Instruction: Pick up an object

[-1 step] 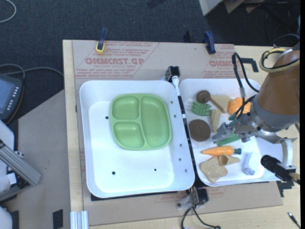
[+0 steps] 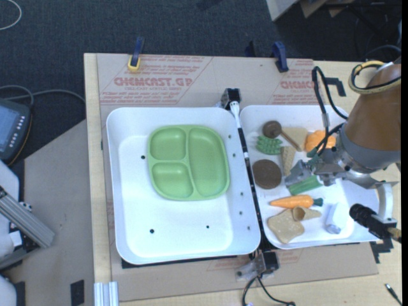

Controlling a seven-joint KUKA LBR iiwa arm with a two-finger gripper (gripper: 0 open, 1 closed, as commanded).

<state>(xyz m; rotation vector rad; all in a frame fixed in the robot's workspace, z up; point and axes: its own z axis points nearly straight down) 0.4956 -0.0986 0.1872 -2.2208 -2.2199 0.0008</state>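
Hovering low over the right bin (image 2: 255, 116), end effector (image 2: 305, 174) sits among the toy food, right at a green piece (image 2: 302, 185); can't tell whether it grips anything. Carrot (image 2: 292, 202) lies just below it, brown disc (image 2: 266, 173) to its left. Left bin (image 2: 121, 171) holds a green tray (image 2: 189, 162), likely the drop target. Bench (image 2: 191, 78) sheet reads "CHEMCAST GP".

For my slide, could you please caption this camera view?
KUKA arm's gripper reaches into the right bin of toy food; green divided plate sits in the left bin.
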